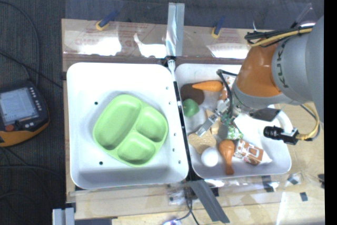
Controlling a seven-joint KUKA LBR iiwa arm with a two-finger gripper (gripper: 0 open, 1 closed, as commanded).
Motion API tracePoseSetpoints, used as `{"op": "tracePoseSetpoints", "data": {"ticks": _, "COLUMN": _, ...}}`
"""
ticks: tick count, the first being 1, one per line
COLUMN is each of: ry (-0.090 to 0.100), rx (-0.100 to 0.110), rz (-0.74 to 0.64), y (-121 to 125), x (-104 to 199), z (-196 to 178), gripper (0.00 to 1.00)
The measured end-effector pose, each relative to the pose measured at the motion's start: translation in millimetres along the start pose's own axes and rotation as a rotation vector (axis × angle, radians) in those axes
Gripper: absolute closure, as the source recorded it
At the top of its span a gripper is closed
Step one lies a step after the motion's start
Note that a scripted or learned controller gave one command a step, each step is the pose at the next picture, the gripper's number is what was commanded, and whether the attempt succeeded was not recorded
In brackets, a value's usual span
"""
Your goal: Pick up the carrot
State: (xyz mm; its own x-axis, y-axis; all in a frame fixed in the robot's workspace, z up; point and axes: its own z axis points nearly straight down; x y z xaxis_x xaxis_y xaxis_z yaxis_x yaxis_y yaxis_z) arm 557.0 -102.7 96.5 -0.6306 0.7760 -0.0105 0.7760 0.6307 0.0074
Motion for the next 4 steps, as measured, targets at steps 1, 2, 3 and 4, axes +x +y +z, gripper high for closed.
{"op": "tracePoseSetpoints", "data": {"ticks": 1, "ry": -0.008, "rx": -0.005, "rz": -0.002, "y": 2, "x": -2, "z": -12, "gripper": 1.00}}
{"op": "tracePoseSetpoints", "data": {"ticks": 2, "ry": 0.007, "rx": 0.010, "rz": 0.518, "y": 16, "x": 59, "z": -88, "gripper": 1.00}}
{"op": "tracePoseSetpoints", "data": {"ticks": 3, "ry": 0.003, "rx": 0.014, "rz": 0.695, "y": -9, "x": -79, "z": -112, "gripper": 1.00}}
{"op": "tracePoseSetpoints", "data": {"ticks": 4, "ry": 0.004, "rx": 0.012, "rz": 0.741, "y": -15, "x": -113, "z": -138, "gripper": 1.00}}
